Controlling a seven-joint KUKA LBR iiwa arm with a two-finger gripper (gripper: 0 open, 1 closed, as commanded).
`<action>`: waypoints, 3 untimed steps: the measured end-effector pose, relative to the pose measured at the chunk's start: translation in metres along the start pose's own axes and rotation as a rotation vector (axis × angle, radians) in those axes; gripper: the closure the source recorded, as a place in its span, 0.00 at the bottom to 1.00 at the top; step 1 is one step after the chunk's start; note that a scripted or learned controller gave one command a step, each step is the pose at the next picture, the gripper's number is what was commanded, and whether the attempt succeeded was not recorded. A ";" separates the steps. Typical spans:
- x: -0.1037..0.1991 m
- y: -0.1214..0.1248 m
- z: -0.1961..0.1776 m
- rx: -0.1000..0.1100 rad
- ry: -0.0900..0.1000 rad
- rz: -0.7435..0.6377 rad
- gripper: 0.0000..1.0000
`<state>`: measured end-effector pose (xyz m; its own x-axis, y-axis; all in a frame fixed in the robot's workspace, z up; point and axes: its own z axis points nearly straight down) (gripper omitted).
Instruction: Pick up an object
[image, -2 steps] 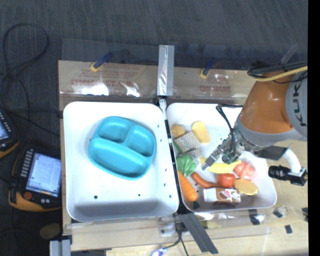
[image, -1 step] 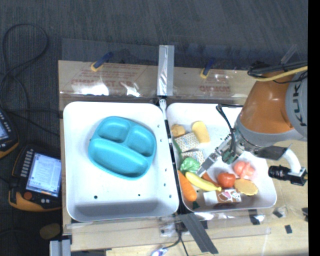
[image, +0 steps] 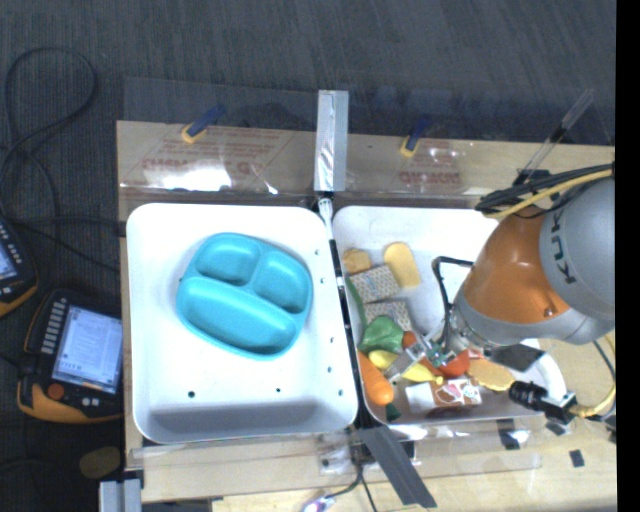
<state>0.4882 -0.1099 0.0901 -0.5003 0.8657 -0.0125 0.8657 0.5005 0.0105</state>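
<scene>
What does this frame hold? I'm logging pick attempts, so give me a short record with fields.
left bin: holds a blue divided plate
right bin: pile of small toy foods, among them a green piece and an orange piece
gripper: low over the pile in the right bin
grasp: cannot tell
arm: enters from the right

A divided plate (image: 244, 293) is lying in the left bin (image: 160, 400) — toy foods (image: 400, 330) are crowding the right bin (image: 470, 220), beneath the arm (image: 520, 280).
</scene>
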 end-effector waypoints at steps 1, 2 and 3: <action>0.000 0.001 -0.010 -0.001 0.001 -0.001 1.00; 0.045 0.023 -0.146 0.015 0.010 0.168 1.00; 0.018 0.006 -0.119 0.017 0.010 0.231 1.00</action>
